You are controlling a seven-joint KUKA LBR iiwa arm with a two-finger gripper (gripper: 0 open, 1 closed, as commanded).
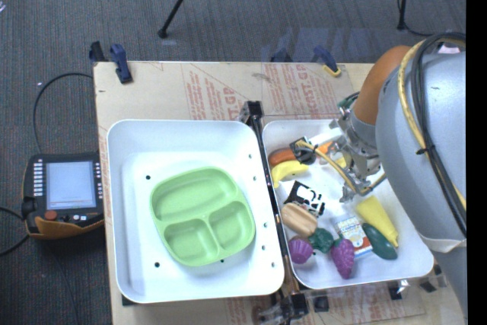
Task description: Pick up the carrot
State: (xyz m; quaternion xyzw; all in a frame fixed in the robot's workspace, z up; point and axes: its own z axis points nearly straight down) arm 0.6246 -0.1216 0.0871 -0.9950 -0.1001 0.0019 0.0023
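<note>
The right bin (415, 259) holds several toy foods. An orange piece with a dark green end (375, 245), which I take for the carrot, lies near the bin's front right, beside a yellow corn cob (378, 216). My gripper (353, 183) hangs over the middle right of this bin, above and behind that piece and apart from it. A second slim orange piece (326, 148) lies at the back of the bin, partly hidden under the wrist. Nothing shows in the gripper's grasp.
The right bin also holds a banana (288, 172), a rounded orange item (282, 157), a black-and-white block (307, 198), a bun (298, 218), purple grapes (342, 258) and a small white box (349, 227). The left bin (129, 156) holds a green divided plate (202, 215). A pendant (65, 190) lies left of the bench.
</note>
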